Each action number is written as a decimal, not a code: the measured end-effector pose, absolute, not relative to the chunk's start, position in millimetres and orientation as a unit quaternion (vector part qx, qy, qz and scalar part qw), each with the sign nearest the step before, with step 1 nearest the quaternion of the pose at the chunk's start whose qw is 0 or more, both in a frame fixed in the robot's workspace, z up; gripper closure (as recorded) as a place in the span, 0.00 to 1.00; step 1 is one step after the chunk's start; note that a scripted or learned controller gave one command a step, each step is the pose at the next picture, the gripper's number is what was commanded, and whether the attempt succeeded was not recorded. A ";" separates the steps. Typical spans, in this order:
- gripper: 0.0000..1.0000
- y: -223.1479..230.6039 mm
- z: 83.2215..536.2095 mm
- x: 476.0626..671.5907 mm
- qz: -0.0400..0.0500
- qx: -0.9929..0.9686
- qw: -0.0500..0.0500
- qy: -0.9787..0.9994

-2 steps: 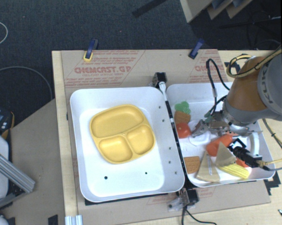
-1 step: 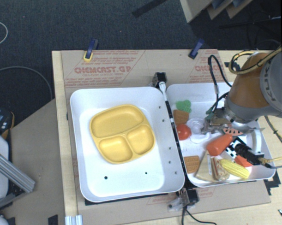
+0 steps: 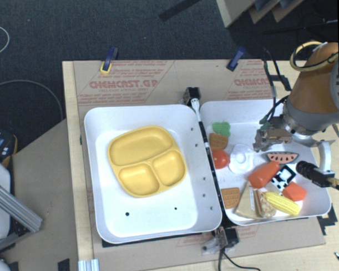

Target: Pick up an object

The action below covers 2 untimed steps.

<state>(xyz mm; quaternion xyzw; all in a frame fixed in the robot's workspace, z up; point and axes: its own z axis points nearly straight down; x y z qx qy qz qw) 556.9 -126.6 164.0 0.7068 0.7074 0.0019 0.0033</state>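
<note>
Gripper (image 3: 268, 135) hovered low over the crowded right bin (image 3: 243, 110), right of frame.
Jaw state unclear; toy watermelon slice (image 3: 283, 156) and carrot (image 3: 263, 174) lay so close that a grasp might snag both.

Lighting: bright, even, from overhead; no hard directional beam evident. White bins (image 3: 98, 162) near overexposure, their surfaces washed out with little texture. Yellow divided plate (image 3: 146, 161) shows soft sheen on its ridges and faint shading in its compartments. Shadows: short, soft-edged, tucked beneath bin rims and under the arm (image 3: 315, 88) on the right bin (image 3: 241, 110). Dark carpet (image 3: 44, 31) around the bench underexposed, detail mostly lost. Sharpness: moderate; overall softness and compression noise; printed lettering on the cardboard (image 3: 128, 78) legible but fuzzy. Small food items (image 3: 271, 195) blur into one another at their edges. Geometry: slanted view, bench edges converging slightly; mild bowing toward the frame borders
</note>
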 end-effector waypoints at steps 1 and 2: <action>1.00 -123.4 220.2 568.3 0.002 0.706 0.004 0.708; 1.00 -123.2 225.3 569.1 0.001 0.707 0.002 0.708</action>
